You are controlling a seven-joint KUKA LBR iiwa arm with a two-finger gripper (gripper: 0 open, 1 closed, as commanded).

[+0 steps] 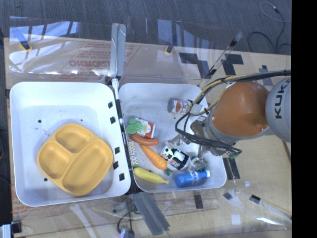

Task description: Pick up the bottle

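The blue bottle (191, 178) lies on its side near the front wall of the right bin (148, 95), its white cap pointing right. My gripper (191, 151) hangs low over the bin just behind the bottle, beside a black-and-white toy (175, 157). The wrist and its orange band (238, 110) cover most of the gripper from above. Nothing visibly links the bottle to the gripper.
The right bin also holds a small can (178, 105), a green and orange carton (141, 128), a sausage (144, 141), a carrot (154, 157) and a banana (150, 176). A yellow divided plate (74, 158) lies in the left bin (29, 98). Cables run along the arm.
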